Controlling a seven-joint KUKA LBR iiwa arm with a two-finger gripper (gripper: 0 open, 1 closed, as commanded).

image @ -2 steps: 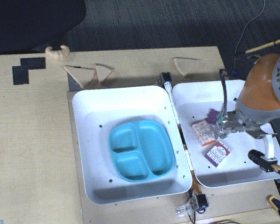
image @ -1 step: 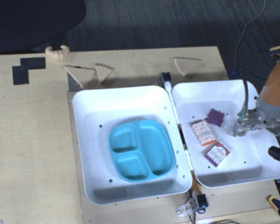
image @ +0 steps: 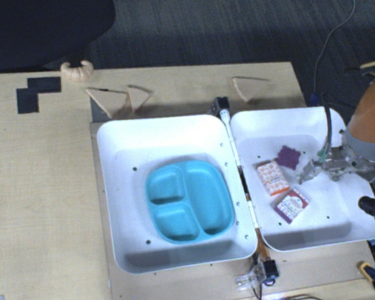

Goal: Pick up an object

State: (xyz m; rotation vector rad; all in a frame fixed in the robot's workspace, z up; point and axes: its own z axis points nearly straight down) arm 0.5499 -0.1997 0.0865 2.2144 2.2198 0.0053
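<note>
Gripper (image: 310, 171), fingers impossible to read, hovers in the right bin (image: 326, 222), small packet (image: 290, 205) just down-left, lying diagonally.

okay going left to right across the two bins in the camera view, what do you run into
Blue divided tray in the left bin → orange-and-white packet → purple block → gripper over the right bin.

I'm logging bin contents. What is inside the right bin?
Inside the right bin lie a purple block, an orange-and-white packet and a dark red packet. The pincer reaches in from the right. The arm covers the bin's right side, so anything there is hidden.
</note>
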